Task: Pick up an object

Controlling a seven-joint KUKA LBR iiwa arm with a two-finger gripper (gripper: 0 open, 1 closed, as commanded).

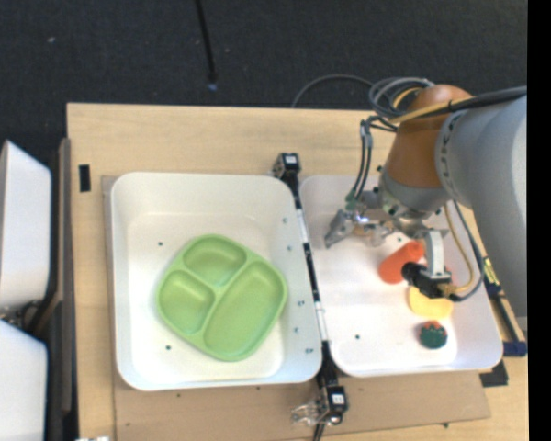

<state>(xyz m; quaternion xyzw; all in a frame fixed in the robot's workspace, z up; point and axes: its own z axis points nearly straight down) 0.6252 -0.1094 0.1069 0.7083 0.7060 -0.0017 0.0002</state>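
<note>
a grey robot arm reaches from the right over the right bin (367, 352). its gripper (349, 225) hangs low above bare bin floor with fingers spread, grasping nothing. an orange object (397, 263), a yellow object (429, 301) and a small green object (432, 335) lie just beside it, seemingly untouched, though the wrist partly hides them. the left bin (129, 246) bears a green divided plate (222, 297). picking is not yet done.

The arm (459, 145) covers the far right corner of the right bin (349, 338) and runs out past the view's right side. Gripper hardware overlaps part of the orange object (397, 265) and yellow object (430, 303), leaving their shapes unclear.
</note>
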